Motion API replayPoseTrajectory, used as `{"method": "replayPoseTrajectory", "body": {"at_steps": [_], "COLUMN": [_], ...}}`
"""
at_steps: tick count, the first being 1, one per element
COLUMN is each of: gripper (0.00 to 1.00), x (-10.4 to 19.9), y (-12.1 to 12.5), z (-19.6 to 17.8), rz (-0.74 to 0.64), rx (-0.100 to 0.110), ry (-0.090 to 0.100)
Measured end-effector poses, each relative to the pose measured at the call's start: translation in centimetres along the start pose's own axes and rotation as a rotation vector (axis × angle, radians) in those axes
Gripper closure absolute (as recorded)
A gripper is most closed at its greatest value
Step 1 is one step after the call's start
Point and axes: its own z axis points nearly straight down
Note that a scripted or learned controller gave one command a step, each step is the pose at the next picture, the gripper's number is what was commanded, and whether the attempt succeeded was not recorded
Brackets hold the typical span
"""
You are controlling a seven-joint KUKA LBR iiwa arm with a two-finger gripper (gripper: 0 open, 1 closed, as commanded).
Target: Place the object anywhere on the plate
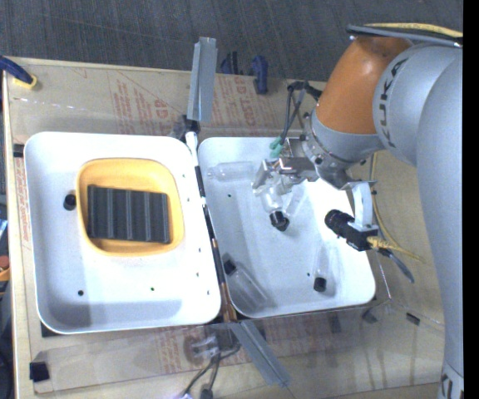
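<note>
A yellow plate (128,169) with a dark ridged rectangle (130,214) across its middle lies in the left white bin (48,289). My gripper (279,210) hangs over the upper middle of the right white bin (348,293), reaching in from the right under the orange-banded wrist. A small black object (279,220) sits right at the gripper's lower tip; I cannot tell whether it is gripped or resting on the bin floor. The plate is well to the left of the gripper, across the wall between the bins.
A second small black piece (319,284) lies near the right bin's front right. A dark bit (229,266) sits by that bin's left wall. A black knob (70,200) lies left of the plate. Blue clamps (260,71) hold the bench's far edge.
</note>
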Motion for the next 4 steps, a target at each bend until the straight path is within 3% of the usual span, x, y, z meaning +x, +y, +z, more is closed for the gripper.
{"method": "replayPoseTrajectory", "body": {"at_steps": [1, 2, 3, 4], "gripper": [1.0, 1.0, 1.0, 0.0], "x": [3.7, 8.6, 10.1, 10.1], "y": [4.7, 6.1, 4.1, 4.1], "z": [4.2, 4.0, 4.2, 4.1], "rz": [-0.322, -0.485, -0.696, -0.696], "rx": [-0.001, -0.004, 0.002, 0.002], "ry": [-0.003, -0.004, -0.002, -0.002]}}
